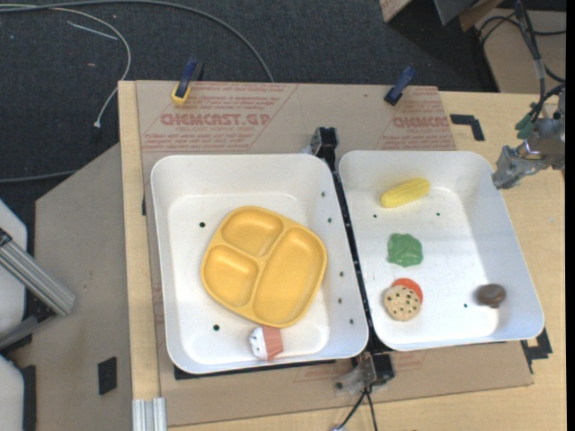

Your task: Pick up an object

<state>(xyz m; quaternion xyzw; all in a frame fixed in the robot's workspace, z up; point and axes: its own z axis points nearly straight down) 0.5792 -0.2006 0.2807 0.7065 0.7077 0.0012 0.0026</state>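
Reading "CHEMCAST GP" in faded red print on the brown board [269,119] under the bins, once above the left bin [171,241] and again, partly cut off, above the right bin [503,241]. Finding no other legible writing.

Hanging at the upper right of the frame, gripper [519,164] sitting just outside the right bin's upper right corner, near its rim. Not showing clearly enough to tell whether open or closed; holding nothing visible.

Lying nearest to it, in the upper part of the right bin, yellow piece [405,191], well to the left of the gripper and apart from it. Lying below that, near the bin's middle, green lump [404,250]. Resting lower still, cookie [402,302] with dark chips, touching a small orange-red bit at its upper edge. Sitting near the lower right wall, well below the gripper, small brown lump [490,295].

Filling the middle of the left bin, yellow divided plate [263,265]. Lying just below the plate, against the bin's lower wall, small white and red item [266,343].

Gripping the board's upper edge, two blue clamps [187,81].
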